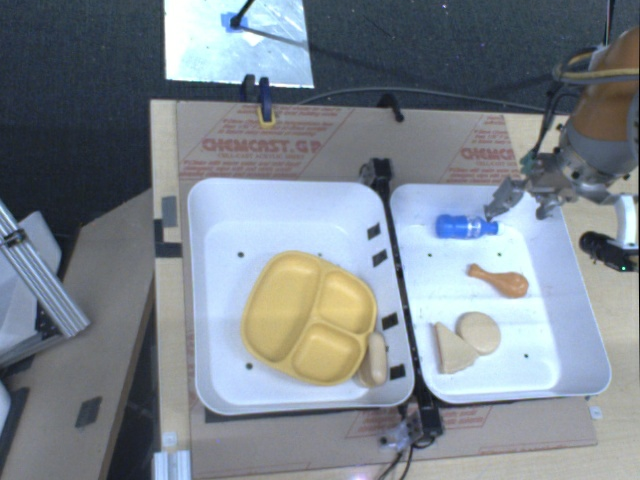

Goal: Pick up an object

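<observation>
- The bench (pixel 300 133) is pale wood with a cardboard sheet printed in red letters lying under two shallow white bins set side by side; dark carpet lies beyond its far edge, with a shiny silver sheet (pixel 238 26) on it.
- The left bin (pixel 215 208) holds a yellow divided tray (pixel 308 316) near its middle, and a small beige bread-like piece (pixel 374 358) touches the tray's near right corner, by the bin's near right corner.
- The right bin (pixel 575 338) holds a blue bottle (pixel 464 227) lying on its side near the far edge, a tan drumstick-shaped toy (pixel 498 280) about mid-bin, and a beige wedge (pixel 450 349) touching a round beige piece (pixel 479 332) near the near edge.
- The pincer (pixel 522 200) hangs over the right bin's far right corner, its fingers spread apart with nothing between them.
- The blue bottle lies just beside the pincer, toward the bins' shared divider, its cap end nearest one fingertip; whether they touch cannot be told.
</observation>
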Available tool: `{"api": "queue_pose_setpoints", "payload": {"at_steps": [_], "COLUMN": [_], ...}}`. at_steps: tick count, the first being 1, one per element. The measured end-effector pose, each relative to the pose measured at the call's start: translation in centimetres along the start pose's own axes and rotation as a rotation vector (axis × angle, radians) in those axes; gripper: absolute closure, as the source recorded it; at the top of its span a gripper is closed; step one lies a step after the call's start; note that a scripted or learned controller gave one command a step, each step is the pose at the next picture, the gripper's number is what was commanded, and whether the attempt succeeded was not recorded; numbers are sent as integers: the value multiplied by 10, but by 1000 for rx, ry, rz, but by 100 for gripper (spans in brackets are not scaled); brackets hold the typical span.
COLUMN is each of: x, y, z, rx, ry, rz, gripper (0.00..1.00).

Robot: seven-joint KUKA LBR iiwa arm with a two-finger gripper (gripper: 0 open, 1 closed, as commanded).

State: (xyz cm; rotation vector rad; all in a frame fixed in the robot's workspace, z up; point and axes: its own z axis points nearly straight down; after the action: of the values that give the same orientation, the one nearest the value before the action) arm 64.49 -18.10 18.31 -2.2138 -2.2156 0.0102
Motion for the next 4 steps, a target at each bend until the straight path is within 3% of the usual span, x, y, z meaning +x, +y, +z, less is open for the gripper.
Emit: {"api": "queue_pose_setpoints", "payload": {"at_steps": [1,3,4], "x": [0,11,10], "y": [3,5,5], "z": [-9,92,79], "rx": [-13,0,-5], "ry": [-3,0,-2], "rz": [-3,-6,-8], "gripper": [0,0,100]}}
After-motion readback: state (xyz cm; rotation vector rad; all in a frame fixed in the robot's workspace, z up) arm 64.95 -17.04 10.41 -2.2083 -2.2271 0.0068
